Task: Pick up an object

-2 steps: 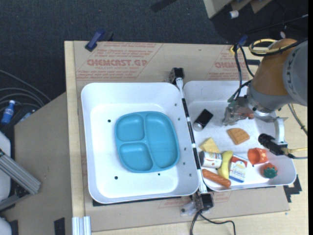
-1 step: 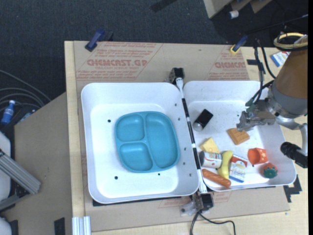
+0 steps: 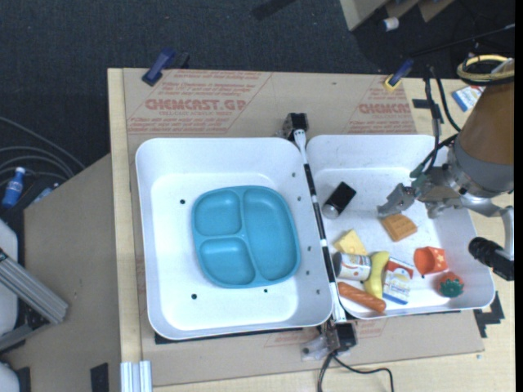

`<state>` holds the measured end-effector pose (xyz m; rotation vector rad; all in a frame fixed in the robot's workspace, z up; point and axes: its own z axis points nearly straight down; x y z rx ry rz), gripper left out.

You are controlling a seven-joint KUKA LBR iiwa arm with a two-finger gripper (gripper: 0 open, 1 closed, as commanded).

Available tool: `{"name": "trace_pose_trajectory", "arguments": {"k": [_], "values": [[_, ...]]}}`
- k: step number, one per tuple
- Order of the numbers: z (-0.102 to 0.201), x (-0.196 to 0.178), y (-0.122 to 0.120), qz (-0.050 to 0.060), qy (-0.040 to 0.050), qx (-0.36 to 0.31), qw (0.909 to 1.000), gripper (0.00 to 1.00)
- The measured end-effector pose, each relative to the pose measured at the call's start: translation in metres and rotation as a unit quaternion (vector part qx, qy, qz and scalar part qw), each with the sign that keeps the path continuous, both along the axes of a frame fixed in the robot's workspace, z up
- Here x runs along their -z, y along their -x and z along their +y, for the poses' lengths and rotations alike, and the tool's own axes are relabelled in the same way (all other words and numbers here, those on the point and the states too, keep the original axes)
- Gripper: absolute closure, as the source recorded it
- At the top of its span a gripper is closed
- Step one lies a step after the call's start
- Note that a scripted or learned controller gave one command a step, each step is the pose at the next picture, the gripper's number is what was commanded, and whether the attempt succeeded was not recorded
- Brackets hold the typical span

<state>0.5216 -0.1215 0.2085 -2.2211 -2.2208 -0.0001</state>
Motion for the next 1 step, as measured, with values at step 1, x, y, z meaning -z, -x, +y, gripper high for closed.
{"name": "trace_pose_trajectory", "arguments": {"k": [1], "values": [[-0.0093, 0.1195, -0.0262, -0.004, 0.0009, 0.000, 1.0000, 0.00]]}}
